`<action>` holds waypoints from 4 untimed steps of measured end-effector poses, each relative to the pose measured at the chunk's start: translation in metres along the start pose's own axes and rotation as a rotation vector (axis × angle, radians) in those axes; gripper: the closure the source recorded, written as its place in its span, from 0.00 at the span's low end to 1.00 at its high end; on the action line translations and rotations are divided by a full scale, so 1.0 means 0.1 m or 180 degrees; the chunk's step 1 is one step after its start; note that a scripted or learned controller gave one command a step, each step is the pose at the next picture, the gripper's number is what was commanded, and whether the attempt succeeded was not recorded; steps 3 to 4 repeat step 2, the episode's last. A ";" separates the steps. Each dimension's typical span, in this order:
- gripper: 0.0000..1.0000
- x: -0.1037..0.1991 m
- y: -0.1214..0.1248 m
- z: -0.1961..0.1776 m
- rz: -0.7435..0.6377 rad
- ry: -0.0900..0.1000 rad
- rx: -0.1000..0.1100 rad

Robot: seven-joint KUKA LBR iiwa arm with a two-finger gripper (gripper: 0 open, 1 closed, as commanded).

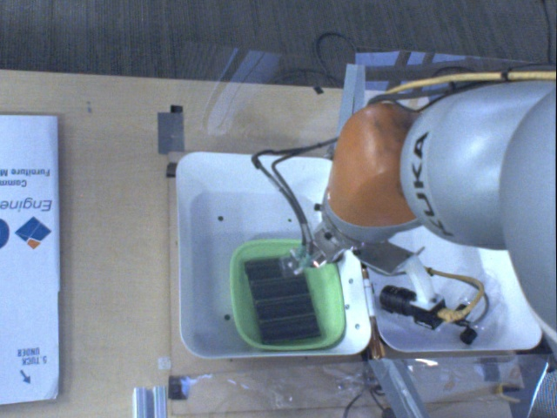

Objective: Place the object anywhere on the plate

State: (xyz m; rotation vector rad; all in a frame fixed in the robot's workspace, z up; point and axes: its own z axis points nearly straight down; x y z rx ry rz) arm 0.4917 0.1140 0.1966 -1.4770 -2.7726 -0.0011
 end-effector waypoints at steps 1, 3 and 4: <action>0.00 0.00 0.00 0.00 0.0002 0.0000 -0.0001; 0.00 -0.55 -0.28 -0.22 0.0035 -0.0009 -0.0012; 0.00 -0.55 -0.28 -0.22 0.0035 -0.0009 -0.0012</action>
